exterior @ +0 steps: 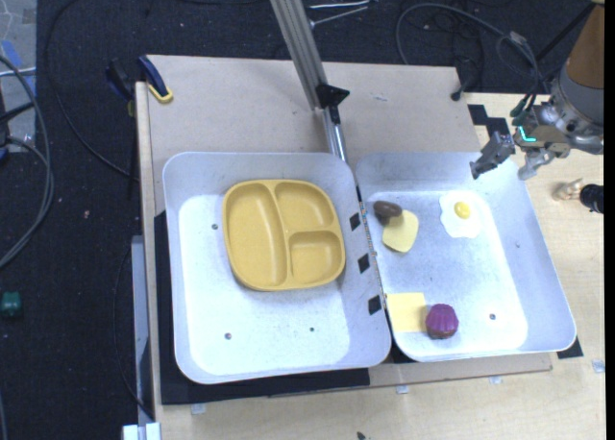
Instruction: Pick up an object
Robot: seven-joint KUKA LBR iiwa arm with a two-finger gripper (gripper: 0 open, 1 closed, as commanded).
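The right bin (pixel 538 284) holds a fried-egg toy (pixel 461 216), a small brown piece (pixel 386 209) touching a pale yellow chip-like piece (pixel 402 232), a yellow cheese square (pixel 405 311) and a purple round piece (pixel 441 321). My gripper (pixel 506 161) hangs at the bin's far right corner, above and right of the egg. Its two fingers stand apart with nothing between them, so it is open.
The left bin (pixel 192 313) carries a yellow divided plate (pixel 284 234). A slanted metal pole (pixel 300 35) comes down to the gap between the bins. Cables lie on the dark floor beyond the bench.
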